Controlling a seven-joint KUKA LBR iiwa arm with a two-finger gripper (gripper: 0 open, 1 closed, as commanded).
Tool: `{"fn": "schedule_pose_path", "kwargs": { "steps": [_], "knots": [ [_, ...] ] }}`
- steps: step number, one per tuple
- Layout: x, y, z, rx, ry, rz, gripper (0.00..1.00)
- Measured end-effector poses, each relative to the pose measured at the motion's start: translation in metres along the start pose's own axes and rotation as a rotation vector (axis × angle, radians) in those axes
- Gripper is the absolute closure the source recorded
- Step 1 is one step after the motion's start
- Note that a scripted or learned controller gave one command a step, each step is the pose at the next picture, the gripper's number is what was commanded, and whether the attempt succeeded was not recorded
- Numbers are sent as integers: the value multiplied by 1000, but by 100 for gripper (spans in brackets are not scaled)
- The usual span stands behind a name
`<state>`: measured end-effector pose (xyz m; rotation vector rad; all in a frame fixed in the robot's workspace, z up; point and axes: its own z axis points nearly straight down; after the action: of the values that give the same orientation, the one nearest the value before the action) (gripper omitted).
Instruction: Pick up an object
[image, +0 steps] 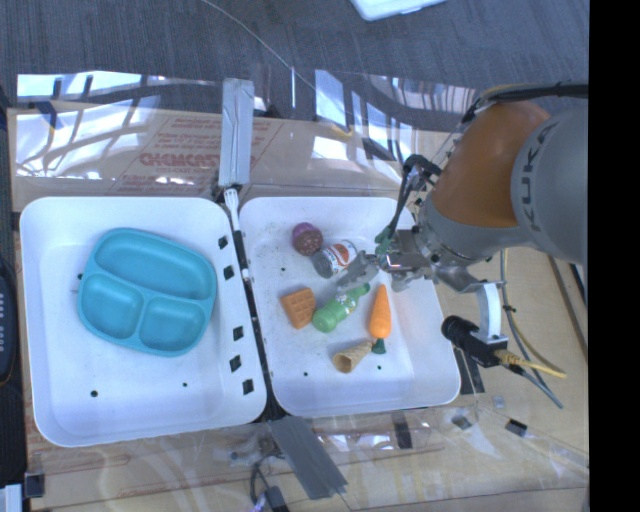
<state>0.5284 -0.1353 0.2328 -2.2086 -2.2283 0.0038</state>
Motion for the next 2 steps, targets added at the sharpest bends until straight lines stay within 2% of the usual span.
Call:
{"fn": "schedule_pose_path", "kwargs": {
  "steps": [1, 2],
  "knots": [
    [-79, 24, 111, -9, -5, 6, 0],
    [-64, 17, 123, -41, -15, 5, 0]
  ]
}}
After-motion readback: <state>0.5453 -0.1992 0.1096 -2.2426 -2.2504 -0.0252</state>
